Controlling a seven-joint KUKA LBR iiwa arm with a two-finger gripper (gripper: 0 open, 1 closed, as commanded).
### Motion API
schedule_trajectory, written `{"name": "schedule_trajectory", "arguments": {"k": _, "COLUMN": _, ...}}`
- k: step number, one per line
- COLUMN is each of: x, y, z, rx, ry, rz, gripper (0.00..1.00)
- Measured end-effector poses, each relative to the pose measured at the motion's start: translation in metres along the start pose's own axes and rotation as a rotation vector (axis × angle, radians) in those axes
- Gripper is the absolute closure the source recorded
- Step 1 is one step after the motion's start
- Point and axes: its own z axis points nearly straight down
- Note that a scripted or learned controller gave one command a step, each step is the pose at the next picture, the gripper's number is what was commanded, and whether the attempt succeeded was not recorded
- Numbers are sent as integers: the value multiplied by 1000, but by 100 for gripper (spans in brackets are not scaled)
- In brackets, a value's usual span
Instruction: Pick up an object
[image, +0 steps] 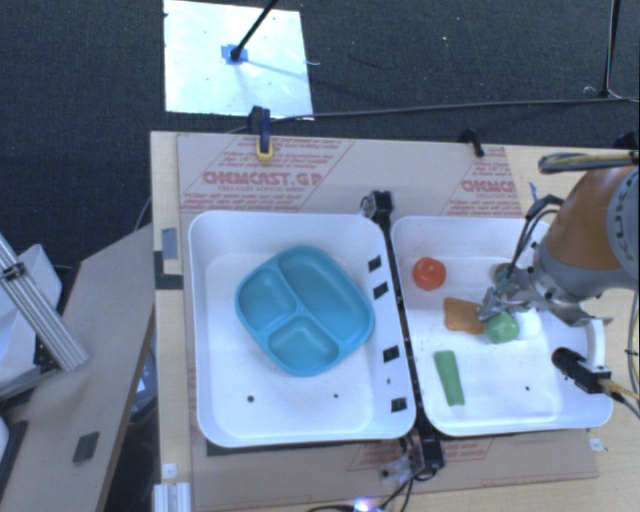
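From the fixed camera above the counter (330, 165), I see my tool (497, 305) down in the right bin (500, 410), reaching in from the right. Its tip sits right over a small light-green object (503, 328), touching it or nearly so, with an orange-brown piece (461, 316) just beside it to the left. Whether my tool is clenched on the green thing or released I cannot tell; the wrist hides that part.

The coming move turns on this, as I judge it: the light-green object lies directly under the tool, slightly toward the near side, so a straight closing and lift is what it calls for. The orange-brown piece is close enough to get nudged.

Elsewhere in the right bin, a red ball (429, 273) lies well apart toward the far left corner, and a green stick (449, 377) lies near the front, its long axis running roughly front to back. The left bin (230, 420) holds a blue divided plate (303, 309).
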Motion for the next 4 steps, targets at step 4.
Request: {"name": "schedule_trajectory", "arguments": {"k": 4, "x": 121, "y": 36, "z": -119, "rx": 6, "ry": 0, "rz": -8, "gripper": 100}}
